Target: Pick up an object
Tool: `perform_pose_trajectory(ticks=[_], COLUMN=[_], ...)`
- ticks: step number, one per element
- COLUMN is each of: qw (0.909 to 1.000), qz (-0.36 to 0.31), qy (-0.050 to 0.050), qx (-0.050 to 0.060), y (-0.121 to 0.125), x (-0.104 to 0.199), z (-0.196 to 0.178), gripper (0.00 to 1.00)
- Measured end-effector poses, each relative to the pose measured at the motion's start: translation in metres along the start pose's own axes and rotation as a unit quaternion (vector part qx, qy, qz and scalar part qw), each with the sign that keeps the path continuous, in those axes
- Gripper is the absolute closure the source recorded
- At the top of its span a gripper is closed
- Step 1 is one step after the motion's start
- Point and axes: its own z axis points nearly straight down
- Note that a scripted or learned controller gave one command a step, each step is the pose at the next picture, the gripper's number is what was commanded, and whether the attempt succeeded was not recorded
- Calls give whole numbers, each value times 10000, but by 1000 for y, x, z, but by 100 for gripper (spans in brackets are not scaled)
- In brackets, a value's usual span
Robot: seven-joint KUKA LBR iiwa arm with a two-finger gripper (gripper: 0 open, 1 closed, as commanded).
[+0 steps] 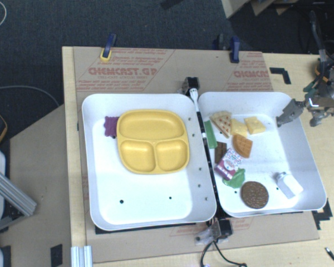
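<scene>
My gripper [299, 117] hovers over the right bin's [300, 154] upper right corner, its two grey fingers [285, 113] spread open with nothing between them. To its left lie several toy foods: a waffle wedge [221, 122], a yellow cheese block [255, 125], an orange cracker [242, 146], a green strip [210, 133], a pink-and-white packet [229, 163] on a green piece, a round brown cookie [254, 194] and a small white bottle [286, 184]. The nearest of them, the cheese block, lies apart from the fingers.
The left bin [145, 196] holds a yellow divided plate [153, 140] with a purple object [110, 125] at its left edge. The bins sit on a cardboard-covered bench [156, 71] held by clamps [107, 48].
</scene>
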Motion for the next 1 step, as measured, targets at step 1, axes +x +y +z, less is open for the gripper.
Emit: perform_pose_trajectory(ticks=[1], qw=[10000], qz=[-14], qy=[-13], qx=[-56], y=[2], x=[0], z=[-6], gripper=[0])
